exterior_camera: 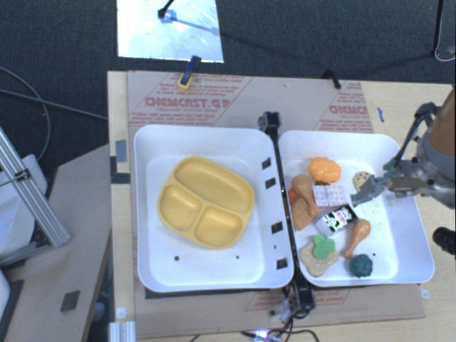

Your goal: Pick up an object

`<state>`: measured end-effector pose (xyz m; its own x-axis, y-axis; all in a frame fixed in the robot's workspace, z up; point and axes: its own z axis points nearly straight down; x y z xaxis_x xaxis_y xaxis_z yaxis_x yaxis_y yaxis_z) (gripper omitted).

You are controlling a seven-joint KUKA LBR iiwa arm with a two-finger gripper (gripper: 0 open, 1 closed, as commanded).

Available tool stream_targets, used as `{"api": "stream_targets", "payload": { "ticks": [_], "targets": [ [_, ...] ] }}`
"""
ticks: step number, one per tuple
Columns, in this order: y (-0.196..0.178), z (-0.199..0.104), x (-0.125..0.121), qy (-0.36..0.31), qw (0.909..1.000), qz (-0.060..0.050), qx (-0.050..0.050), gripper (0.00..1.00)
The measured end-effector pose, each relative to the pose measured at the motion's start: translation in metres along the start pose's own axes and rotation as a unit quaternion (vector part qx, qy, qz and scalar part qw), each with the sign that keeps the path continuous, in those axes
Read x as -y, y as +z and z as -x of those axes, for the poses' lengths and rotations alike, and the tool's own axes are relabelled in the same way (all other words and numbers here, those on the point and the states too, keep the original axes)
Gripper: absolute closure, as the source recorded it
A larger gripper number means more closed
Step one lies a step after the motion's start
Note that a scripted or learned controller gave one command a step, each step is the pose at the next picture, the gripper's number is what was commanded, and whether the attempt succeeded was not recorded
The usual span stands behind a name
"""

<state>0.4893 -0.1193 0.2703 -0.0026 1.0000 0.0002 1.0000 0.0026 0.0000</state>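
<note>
Table [214,95] is topped by two white bins. Left bin [153,262] is occupied by a yellow divided tray [206,201]. Right bin [410,258] is crowded with toy food: orange fruit [324,169], drumstick [357,235], milk carton [336,219], blue-green lump [361,265]. Claw [365,191] is seen over the right bin's middle, beside a cookie [362,179]; whether it is released or clenched cannot be told.
</note>
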Motion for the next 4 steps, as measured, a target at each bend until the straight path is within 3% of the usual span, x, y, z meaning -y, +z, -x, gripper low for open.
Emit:
{"api": "stream_targets", "payload": {
  "ticks": [1,2,3,4],
  "targets": [
    [0.028,-0.013,-0.027,-0.002,1.0,0.001,0.0,0.0],
    [-0.058,-0.031,-0.01,-0.002,1.0,0.005,0.001,0.0],
    [-0.14,-0.078,0.002,-0.003,1.0,0.006,0.0,0.0],
    [-0.207,-0.136,-0.01,-0.004,1.0,0.006,-0.001,0.0]
  ]
}}
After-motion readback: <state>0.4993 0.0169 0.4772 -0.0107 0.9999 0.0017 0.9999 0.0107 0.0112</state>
